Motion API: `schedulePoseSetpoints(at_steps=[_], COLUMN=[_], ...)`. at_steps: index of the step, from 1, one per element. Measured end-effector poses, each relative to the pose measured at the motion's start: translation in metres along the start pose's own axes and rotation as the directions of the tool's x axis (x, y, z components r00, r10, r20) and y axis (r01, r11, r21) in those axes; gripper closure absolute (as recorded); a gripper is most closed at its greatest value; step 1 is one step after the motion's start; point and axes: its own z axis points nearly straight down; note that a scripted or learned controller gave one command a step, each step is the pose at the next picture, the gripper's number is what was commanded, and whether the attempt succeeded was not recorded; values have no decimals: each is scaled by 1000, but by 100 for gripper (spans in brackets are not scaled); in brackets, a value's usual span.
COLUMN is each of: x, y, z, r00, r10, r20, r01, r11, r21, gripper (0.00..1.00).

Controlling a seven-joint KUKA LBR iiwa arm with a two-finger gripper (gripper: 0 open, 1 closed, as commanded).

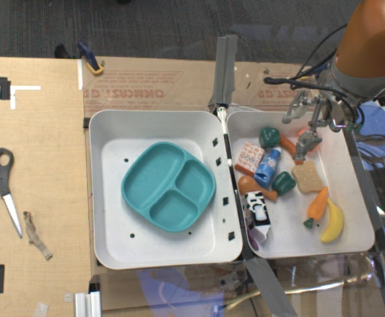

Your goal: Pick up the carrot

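The carrot (317, 205) is orange with a green stub at its lower end. It lies in the right bin (357, 177) near the right wall, between a tan bread slice (307, 177) and a yellow banana (332, 222). My gripper (306, 144) hangs over the upper part of this bin, just above the bread slice and up-left of the carrot, apart from it. A small orange-red piece (290, 143) lies right beside the gripper. Nothing visibly hangs from the gripper.
Around it the right bin holds a dark green item (269, 137), a blue can (267, 166), a checkered box (249, 156), a green piece (284, 182) and a black-and-white carton (258, 210). A teal divided plate (169, 185) sits in the left bin. Scissors (4, 183) lie at far left.
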Motion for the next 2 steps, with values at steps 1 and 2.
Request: schedulePoseSetpoints(at_steps=[1,2], x=[56,99], y=[-54,-56], z=[77,143], r00=[994,991], r10=[112,132], r20=[0,-4], r01=[-112,-132], r11=[994,991], r21=[0,-1], gripper=[0,0])
